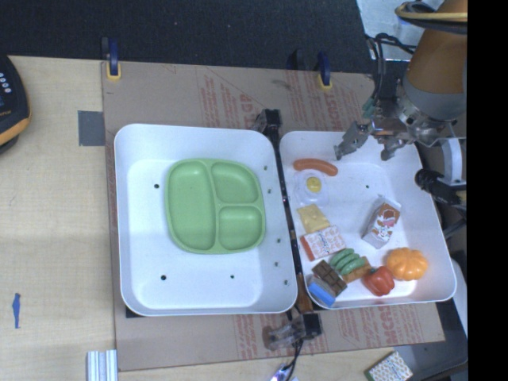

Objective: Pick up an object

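My gripper [369, 145] hangs open over the far edge of the right bin [361, 189], its two fingers spread with nothing between them. Just left of it lies a toy sausage [315, 166], and a fried egg [313, 186] sits in front of that. Down the bin's left side are a cheese slice [313, 217] and a pink-and-white packet [323, 242]. A small carton [382, 221] stands near the middle. Along the near edge lie a green vegetable [346, 259], a chocolate bar [327, 276], a blue block [321, 294], a red pepper [379, 280] and an orange pumpkin [406, 263].
The left bin [143, 284] holds a green divided plate [214, 205]. Clamps [113, 58] pin the cardboard sheet at the back. A dark device [9, 94] sits at the far left of the bench. The arm's body [435, 62] rises at the right.
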